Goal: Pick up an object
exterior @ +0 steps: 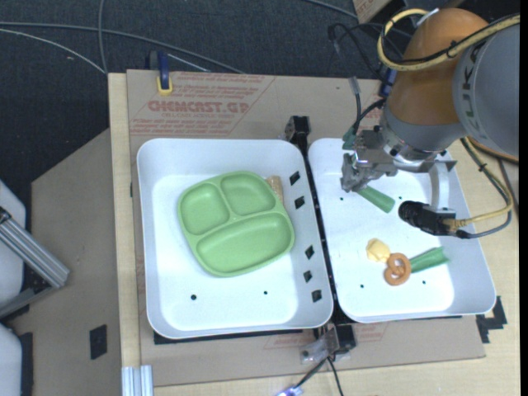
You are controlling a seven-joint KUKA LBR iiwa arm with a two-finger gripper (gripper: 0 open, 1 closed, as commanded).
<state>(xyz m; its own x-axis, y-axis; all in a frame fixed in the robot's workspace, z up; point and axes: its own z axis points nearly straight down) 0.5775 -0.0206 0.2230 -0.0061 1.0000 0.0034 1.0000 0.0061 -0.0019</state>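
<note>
The gripper (357, 174) sits low in the right bin (462, 291), at the upper-left end of a green stick (379, 198), seemingly mid-grasp; its grip cannot be told. Next, a straight lift would test it, the stick trailing toward four o'clock

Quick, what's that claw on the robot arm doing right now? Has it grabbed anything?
Gripper: low over the right bin, right beside a green stick; open or closed cannot be told, and no grab is visible.
</note>
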